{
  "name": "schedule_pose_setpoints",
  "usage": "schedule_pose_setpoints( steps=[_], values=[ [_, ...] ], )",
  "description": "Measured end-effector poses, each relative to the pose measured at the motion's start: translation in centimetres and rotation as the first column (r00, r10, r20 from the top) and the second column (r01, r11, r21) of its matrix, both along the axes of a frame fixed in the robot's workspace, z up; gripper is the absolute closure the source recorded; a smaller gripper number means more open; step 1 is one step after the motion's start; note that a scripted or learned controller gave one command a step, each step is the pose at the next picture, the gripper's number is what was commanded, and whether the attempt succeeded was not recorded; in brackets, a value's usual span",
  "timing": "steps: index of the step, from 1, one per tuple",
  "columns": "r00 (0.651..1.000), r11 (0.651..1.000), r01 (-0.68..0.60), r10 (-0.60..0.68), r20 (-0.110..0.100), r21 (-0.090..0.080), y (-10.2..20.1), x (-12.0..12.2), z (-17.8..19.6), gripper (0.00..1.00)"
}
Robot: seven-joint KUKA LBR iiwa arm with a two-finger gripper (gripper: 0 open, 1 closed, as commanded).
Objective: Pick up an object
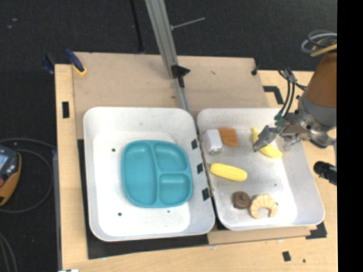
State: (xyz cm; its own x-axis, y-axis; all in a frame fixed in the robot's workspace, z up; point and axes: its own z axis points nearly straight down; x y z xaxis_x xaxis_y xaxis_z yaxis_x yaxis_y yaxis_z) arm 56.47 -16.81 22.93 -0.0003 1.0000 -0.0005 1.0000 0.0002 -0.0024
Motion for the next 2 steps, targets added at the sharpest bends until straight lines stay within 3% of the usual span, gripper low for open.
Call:
schedule_pose_setpoints(
  steps=[2],
  values=[
    [1.0, 1.0, 0.001, -0.001, 0.0, 0.0, -0.9, -0.2, -11.5, 0.0]
  ],
)
